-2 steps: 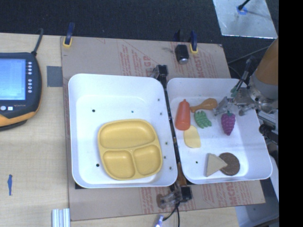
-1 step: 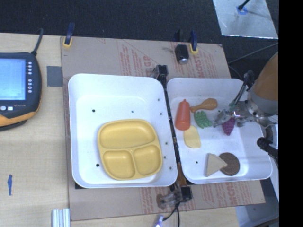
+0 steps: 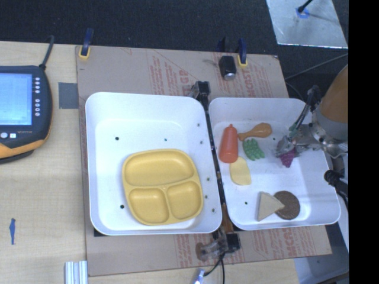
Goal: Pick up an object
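My gripper [image 3: 289, 148] is over the right side of the right bin [image 3: 314, 218], with the arm coming in from the right edge. A small purple bunch of grapes [image 3: 287, 158] sits between its fingertips, and the gripper is shut on it. To its left in the same bin lie an orange carrot [image 3: 228, 144], a tan drumstick [image 3: 256, 131], a green piece [image 3: 253, 149] and a pale yellow piece [image 3: 240, 172]. Near the bin's front, a beige wedge [image 3: 267, 206] rests against a brown round cookie [image 3: 288, 205].
The left bin [image 3: 106, 117] holds a yellow divided plate [image 3: 163, 185]. A handheld control pendant [image 3: 21, 111] lies on the bench at far left. Clamps [image 3: 228, 65] sit at the back edge between the bins.
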Tool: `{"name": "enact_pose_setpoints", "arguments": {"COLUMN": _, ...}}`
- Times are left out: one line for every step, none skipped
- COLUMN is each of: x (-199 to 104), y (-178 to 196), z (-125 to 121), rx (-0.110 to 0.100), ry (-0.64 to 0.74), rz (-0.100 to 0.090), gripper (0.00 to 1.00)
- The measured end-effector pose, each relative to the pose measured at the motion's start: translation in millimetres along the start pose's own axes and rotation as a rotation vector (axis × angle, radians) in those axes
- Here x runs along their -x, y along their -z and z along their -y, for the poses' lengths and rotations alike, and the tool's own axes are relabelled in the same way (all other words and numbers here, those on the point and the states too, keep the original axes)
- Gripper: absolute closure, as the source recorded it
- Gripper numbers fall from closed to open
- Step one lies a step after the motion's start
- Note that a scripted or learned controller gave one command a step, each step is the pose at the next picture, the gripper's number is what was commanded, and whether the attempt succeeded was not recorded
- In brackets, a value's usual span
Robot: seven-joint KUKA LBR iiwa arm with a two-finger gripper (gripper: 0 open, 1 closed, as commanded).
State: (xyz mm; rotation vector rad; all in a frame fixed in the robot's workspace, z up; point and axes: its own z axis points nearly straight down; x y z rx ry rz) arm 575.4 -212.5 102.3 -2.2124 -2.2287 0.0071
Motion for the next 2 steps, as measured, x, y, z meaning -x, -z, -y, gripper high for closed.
{"name": "enact_pose_setpoints", "arguments": {"x": -66.9, "y": 5.8, "z": -61.6, "rx": 0.001, "ry": -0.002, "rz": -0.002, "gripper": 1.00}}
{"name": "enact_pose_setpoints", "arguments": {"x": -146.3, "y": 90.2, "z": 17.2, "rx": 0.001, "ry": -0.001, "rz": -0.002, "gripper": 1.00}}
